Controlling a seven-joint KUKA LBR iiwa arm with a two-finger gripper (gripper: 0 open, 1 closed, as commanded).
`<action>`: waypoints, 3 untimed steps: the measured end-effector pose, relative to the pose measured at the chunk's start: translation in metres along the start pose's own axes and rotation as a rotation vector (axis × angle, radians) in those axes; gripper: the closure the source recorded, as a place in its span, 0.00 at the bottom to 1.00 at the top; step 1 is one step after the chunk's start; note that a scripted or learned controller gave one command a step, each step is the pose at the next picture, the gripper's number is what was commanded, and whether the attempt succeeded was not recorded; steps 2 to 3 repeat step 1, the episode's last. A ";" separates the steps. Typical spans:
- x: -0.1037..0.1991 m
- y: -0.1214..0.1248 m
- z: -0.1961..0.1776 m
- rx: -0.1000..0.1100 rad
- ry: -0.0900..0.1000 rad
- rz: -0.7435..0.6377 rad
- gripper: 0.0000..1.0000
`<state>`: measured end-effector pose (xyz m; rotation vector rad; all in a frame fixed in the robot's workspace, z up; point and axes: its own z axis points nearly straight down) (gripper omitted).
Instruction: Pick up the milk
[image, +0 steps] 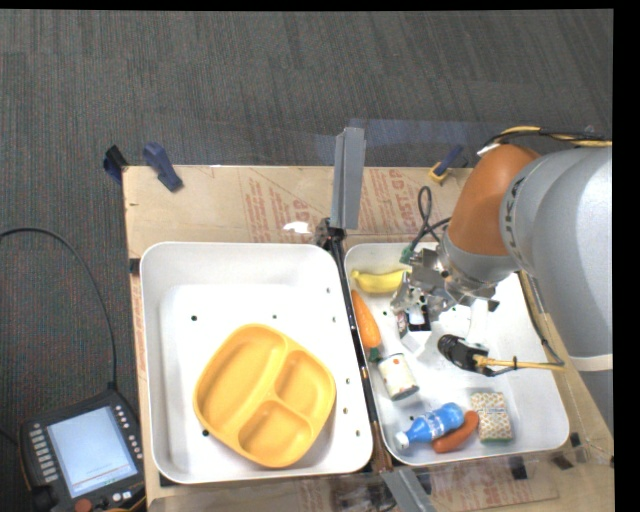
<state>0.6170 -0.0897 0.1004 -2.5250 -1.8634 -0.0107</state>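
The milk (398, 377) is a small white carton lying on the floor of the right bin (535, 400), near its left wall. My gripper (414, 312) hangs low over the upper left part of that bin, just right of the carrot and below the banana. It stands a short way above and to the right of the carton and is apart from it. The orange band and grey arm cover the bin's upper right.
In the right bin lie a banana (377, 281), a carrot (367, 321), a blue bottle (433, 424), a sausage (458, 435) and a checked square block (492, 416). A yellow divided plate (265, 395) sits in the left bin (160, 300). A black cable fitting (456, 350) hangs by the arm.
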 end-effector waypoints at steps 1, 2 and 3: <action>0.030 -0.033 -0.086 0.006 -0.007 -0.199 1.00; 0.030 -0.033 -0.086 0.006 -0.007 -0.199 1.00; 0.030 -0.033 -0.086 0.006 -0.007 -0.199 1.00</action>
